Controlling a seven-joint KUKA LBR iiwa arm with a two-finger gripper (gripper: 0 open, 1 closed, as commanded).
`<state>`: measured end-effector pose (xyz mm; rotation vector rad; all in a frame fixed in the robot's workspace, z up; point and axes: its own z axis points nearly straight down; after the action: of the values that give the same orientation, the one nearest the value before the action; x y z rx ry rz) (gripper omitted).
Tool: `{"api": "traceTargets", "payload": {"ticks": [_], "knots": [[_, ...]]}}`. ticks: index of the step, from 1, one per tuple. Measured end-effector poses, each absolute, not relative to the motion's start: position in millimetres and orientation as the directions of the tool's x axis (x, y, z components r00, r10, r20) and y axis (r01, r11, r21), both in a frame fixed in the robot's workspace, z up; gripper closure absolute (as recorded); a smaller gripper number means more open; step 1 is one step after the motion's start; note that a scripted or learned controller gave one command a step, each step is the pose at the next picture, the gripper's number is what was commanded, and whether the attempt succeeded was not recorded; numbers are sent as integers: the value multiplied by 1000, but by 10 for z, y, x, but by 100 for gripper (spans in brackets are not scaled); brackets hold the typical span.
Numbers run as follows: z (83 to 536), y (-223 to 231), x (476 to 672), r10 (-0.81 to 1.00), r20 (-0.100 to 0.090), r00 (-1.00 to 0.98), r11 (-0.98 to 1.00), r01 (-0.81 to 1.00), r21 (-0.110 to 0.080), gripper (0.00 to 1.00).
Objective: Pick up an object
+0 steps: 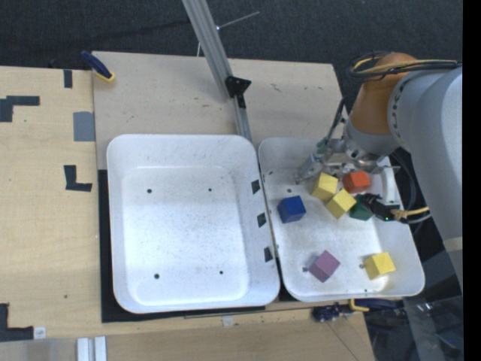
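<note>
The right bin [293, 277] holds several small blocks. A blue block [291, 208] lies near its left side. Two yellow blocks [326, 186] [342, 203] sit close together beside an orange block [357, 180] and a dark green block [361, 210]. A purple block [325, 265] and another yellow block [379, 265] lie toward the front. My gripper [323, 162] hangs low at the back of this bin, just above the nearest yellow block and left of the orange one. No block shows between its fingers.
The left bin [120, 201] stands alongside, sharing a raised middle rim. A slanted metal pole [214, 47] crosses the bench behind the bins. The grey arm with its orange band [376, 104] fills the upper right.
</note>
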<state>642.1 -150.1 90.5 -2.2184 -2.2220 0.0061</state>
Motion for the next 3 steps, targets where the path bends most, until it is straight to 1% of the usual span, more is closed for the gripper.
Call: {"api": "traceTargets", "payload": {"ticks": [1, 2, 3], "knots": [[1017, -1493, 6429, 1000, -2, -3, 3, 1000, -2, 100], [1576, -1490, 6545, 1000, -1, -2, 2, 1000, 6, 100], [2186, -1511, 6489, 1000, -2, -1, 1, 1000, 6, 100]]}}
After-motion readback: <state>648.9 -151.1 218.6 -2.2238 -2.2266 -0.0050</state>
